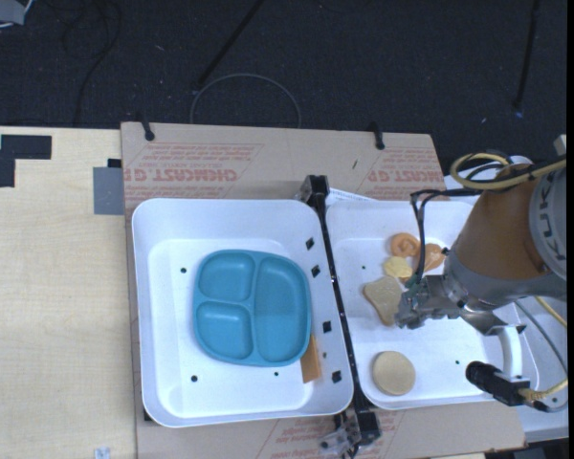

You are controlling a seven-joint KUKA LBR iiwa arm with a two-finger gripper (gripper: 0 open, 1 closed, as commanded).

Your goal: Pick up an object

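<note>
One tan piece (384,297) beside fingers (408,309)

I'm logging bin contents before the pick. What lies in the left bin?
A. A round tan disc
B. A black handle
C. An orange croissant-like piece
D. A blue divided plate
D: the blue divided plate lies flat in the left bin, while the round tan disc and the orange piece lie in the right bin.

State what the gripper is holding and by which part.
Cannot be told: the gripper sits low at the tan piece in the right bin, its tips touching or overlapping that piece's right edge.
</note>
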